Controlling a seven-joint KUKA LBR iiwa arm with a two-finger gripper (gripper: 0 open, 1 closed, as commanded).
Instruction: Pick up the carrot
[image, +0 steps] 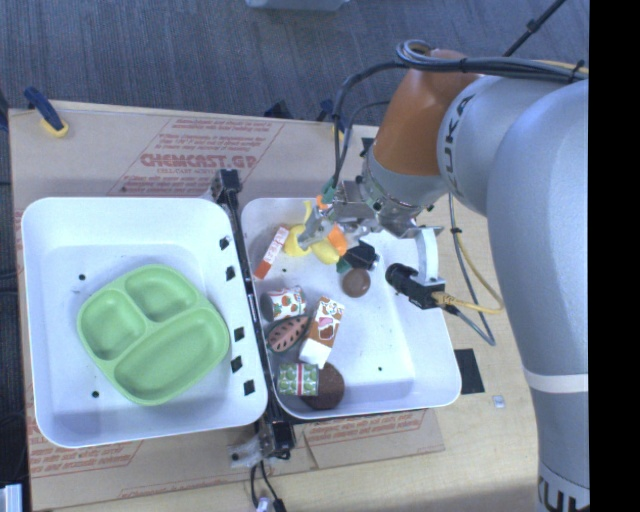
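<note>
One cardboard sheet (200, 150) reads, seemingly, "CHEMCAST GP".

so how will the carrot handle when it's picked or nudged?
The carrot looks like a small rigid toy, so probably stiff and light. It is long, narrow and seemingly smooth, so it may roll or slip. It lies near the right bin wall by the banana, which may crowd the tool.

Glossy white plastic bins (60, 420), matt green plastic plate (155, 330), printed cardboard sheet (190, 150) underneath.
</note>
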